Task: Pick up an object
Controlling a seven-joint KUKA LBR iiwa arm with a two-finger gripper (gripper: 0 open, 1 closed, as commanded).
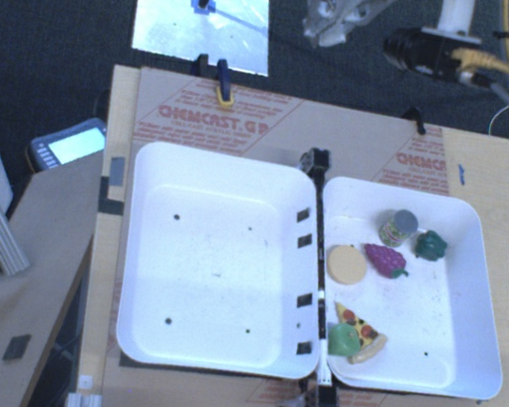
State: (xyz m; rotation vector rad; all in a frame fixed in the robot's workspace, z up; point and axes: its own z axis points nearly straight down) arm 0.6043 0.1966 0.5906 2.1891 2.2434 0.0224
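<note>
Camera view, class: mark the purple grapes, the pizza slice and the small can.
Purple grapes (384,260): camera view, middle of the bunch.
Pizza slice (364,337): camera view, on its topped face.
Small can (400,227): camera view, on its side wall.

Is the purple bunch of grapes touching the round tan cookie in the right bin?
Apart. The camera view shows a thin strip of white bin floor between the purple grapes and the round tan cookie.

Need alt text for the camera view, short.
Two shallow white bins sit side by side on a bench; the right bin holds a small tin can, a green toy vegetable, purple toy grapes, a tan round disc and a toy pizza slice. The left bin adjoins it.
</note>
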